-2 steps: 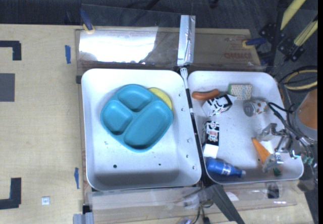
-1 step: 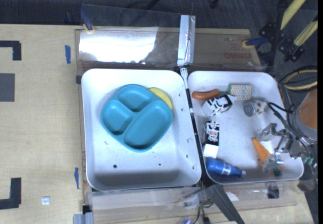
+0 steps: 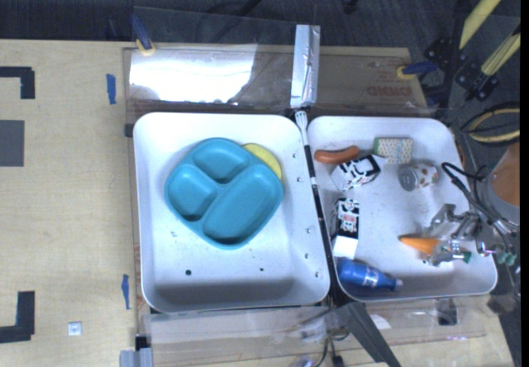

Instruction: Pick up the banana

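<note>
The banana (image 3: 266,159) is yellow and lies in the left bin (image 3: 165,266), mostly hidden behind the far right rim of a blue divided plate (image 3: 223,190). My gripper (image 3: 446,236) is far from it, low over the right side of the right bin (image 3: 475,278). It is open, with one finger (image 3: 445,216) above and one below the thick end of an orange carrot (image 3: 418,242) that lies on the bin floor.
The right bin also holds a sausage (image 3: 336,154), a sponge (image 3: 393,147), a grey cup (image 3: 413,177), two black-and-white toys (image 3: 360,170) (image 3: 348,217) and a blue bottle (image 3: 364,275). A ridge (image 3: 312,192) divides the bins. Cables (image 3: 463,179) trail near the arm.
</note>
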